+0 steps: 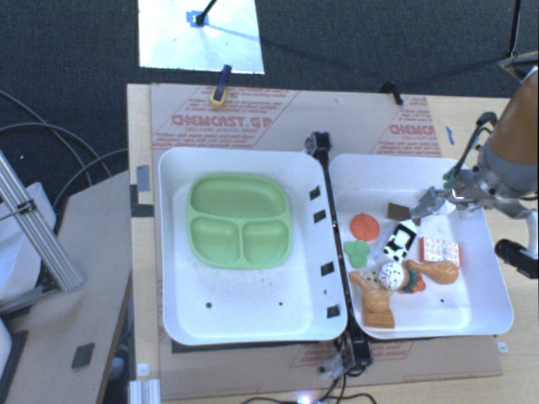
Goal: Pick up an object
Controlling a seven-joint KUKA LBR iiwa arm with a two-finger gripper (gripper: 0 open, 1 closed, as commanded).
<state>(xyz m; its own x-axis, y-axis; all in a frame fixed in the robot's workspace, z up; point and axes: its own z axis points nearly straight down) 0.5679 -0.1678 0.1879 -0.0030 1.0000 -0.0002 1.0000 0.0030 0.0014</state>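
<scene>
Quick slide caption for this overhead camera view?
Two-finger gripper hovers over right white bin of toys; green divided plate in left bin.

Both bins are plain white. The tray is pale green. Just below the jaws sits a brown block, then a black-and-white patched toy, an orange-red disc, a green leafy bit, a tan drumstick and a white box with orange checks.
</scene>
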